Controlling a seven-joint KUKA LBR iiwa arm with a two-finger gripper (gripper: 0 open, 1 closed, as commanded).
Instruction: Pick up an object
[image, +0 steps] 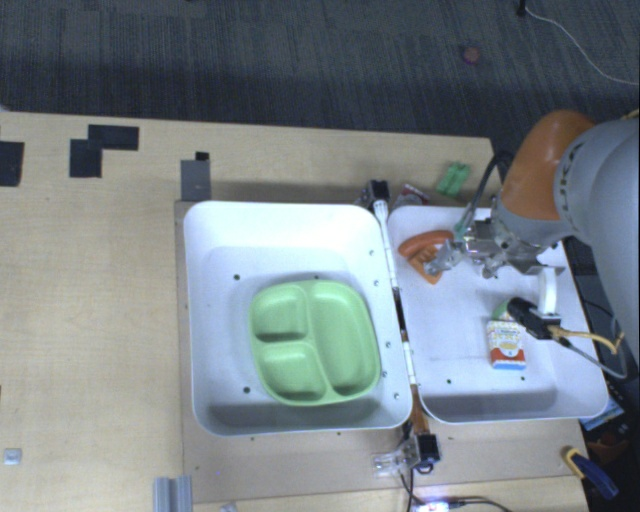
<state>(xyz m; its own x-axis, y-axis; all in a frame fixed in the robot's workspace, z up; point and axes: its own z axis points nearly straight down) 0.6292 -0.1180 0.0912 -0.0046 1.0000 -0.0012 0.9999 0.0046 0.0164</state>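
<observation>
Table (100, 330): pale wood, carrying two white bins. Left bin (215, 245): holds a green divided tray (313, 340). Right bin (450, 380): holds an orange object (422, 243) at its far left and a small carton (508, 345) nearer, to the right. Arm (590, 190): reaches in from the right. Jaws (447, 255): low over the orange object, touching or just beside it; whether released or clenched cannot be told. Step judged: approach for a grasp. Next move calls for closing squarely on the orange object, then lifting.

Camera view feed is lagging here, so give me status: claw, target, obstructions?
Claw at orange item, right bin; grip unconfirmed. Small carton lies apart. Green tray in left bin.
</observation>
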